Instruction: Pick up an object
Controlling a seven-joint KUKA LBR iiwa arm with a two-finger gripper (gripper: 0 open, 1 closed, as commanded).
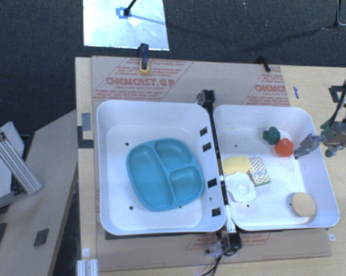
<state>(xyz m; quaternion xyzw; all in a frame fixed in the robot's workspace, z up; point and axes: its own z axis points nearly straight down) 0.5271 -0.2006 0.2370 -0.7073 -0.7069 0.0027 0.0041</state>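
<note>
Gripper: we cannot tell its state, at right bin's edge.
Red ball: just beside it; we judge it light, smooth, roll-prone.
Hold: across its middle.

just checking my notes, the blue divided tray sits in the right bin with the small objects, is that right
Not quite. The camera view shows the blue divided tray alone in the left bin. The small objects, such as the red ball and the green toy, lie in the right bin.
</note>
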